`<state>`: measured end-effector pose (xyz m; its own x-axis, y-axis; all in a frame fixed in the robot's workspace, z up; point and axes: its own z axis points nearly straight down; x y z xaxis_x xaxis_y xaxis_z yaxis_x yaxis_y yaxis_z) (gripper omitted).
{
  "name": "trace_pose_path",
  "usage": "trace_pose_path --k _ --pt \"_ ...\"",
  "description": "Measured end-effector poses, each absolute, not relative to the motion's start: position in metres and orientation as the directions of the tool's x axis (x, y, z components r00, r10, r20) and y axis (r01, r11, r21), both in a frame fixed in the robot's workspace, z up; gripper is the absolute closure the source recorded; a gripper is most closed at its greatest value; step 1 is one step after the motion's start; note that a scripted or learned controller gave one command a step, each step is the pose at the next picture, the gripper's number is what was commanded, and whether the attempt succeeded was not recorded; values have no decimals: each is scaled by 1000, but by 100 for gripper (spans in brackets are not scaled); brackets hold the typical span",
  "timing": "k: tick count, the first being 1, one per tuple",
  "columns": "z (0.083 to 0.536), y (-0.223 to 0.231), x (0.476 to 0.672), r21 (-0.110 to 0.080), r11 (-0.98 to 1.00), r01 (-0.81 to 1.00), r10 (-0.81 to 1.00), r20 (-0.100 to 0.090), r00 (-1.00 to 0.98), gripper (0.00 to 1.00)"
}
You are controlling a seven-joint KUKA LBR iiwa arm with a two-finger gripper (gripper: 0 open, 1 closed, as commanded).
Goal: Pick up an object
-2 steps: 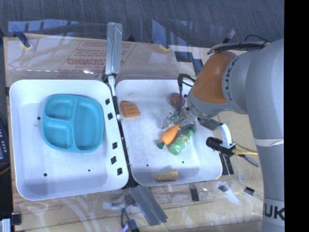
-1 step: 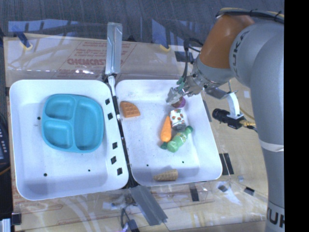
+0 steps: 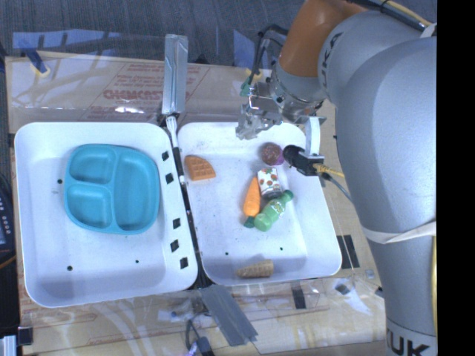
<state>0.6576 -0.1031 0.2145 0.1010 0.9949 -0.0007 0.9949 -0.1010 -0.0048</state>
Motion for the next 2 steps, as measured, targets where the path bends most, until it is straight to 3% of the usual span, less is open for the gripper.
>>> trace_pose_path --k 1,2 --pt "217 -197 648 -3 191 982 982 0 -191 100" --pt "180 -211 652 -4 -566 824 824 -3 566 100"
